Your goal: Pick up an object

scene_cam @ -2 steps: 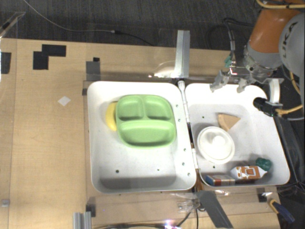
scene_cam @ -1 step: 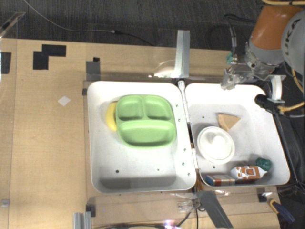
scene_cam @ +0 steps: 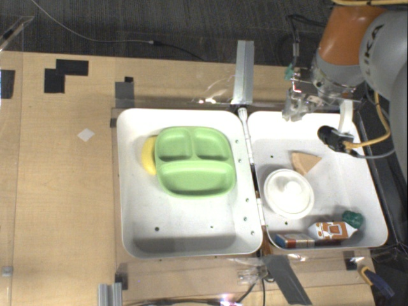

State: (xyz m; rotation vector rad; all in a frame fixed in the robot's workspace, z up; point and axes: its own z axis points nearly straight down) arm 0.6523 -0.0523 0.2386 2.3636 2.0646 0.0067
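The right bin (scene_cam: 363,190) holds a white round bowl (scene_cam: 289,192), a tan wedge-shaped piece (scene_cam: 306,162), a small brown and white bottle (scene_cam: 329,231) with a green lump (scene_cam: 352,220) beside it, and a thin pen-like stick (scene_cam: 294,241) along the front wall. In the left bin (scene_cam: 137,228) lies a green divided tray (scene_cam: 194,160) with a yellow object (scene_cam: 148,156) partly hidden under its left edge. My gripper (scene_cam: 294,110) hangs over the far wall of the right bin, above and left of the wedge, with nothing seen between its fingers.
A grey metal post (scene_cam: 244,72) rises behind the seam between the bins. Black and yellow cables (scene_cam: 347,142) hang off the arm over the right bin's far right corner. Wooden bench surface (scene_cam: 57,190) spreads to the left.
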